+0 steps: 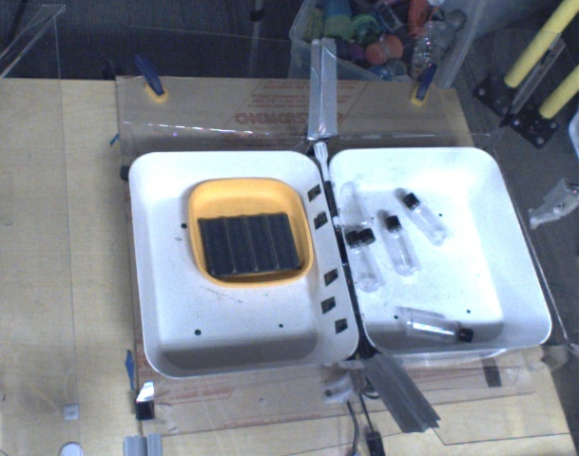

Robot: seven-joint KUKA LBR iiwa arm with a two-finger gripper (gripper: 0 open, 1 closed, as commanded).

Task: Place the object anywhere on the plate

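You are looking at a yellow plate (248, 198) sitting in the left bin (161, 255) with a dark ribbed object (248, 244) already lying flat on it, its long side running across the plate. In the right bin (479, 245) several clear vials with black caps are lying loose: one (430, 326) near the front wall, its axis running left to right, and three (395, 237) nearer the divider. I cannot tell the tool's state. Any vial you are fetching is lying to the right of the plate, across the divider (332, 255).

The wooden bench (51, 255) bears two white bins (165, 340) side by side.
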